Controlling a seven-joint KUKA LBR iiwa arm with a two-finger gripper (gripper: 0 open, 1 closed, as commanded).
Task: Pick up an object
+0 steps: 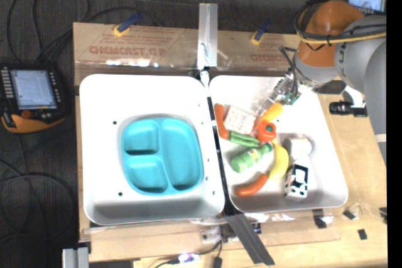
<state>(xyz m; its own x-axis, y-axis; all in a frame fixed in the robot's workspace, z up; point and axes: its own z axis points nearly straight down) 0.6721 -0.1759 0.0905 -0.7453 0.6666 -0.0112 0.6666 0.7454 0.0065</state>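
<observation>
The right bin point(326, 135) holds a loose pile of toy food, any piece of which could be the pick: a yellow banana point(280, 162) curving down the middle, an orange-red carrot-like piece point(252, 186) lying at its lower end, a green vegetable point(249, 157) just left of the banana, a green stick point(240, 139) above that, a red-orange tomato-like piece point(266, 129) with a green top, a small yellow-orange piece point(273, 112) above it, a pale patterned card point(238, 117) and a long orange piece point(219, 120) against the bin's left wall. A white block point(300, 147) and a black-and-white spotted cube point(297, 182) sit to the right of the banana. The claw point(284, 94) hangs over the upper part of this bin, just above the yellow-orange piece — whether it is parted or closed I cannot tell, and nothing is seen gripped in it. The left bin point(100, 103) carries a turquoise divided tray point(162, 154). Both bins rest on the bench point(361, 160), with a handheld controller point(30, 96) on the floor far left.
</observation>
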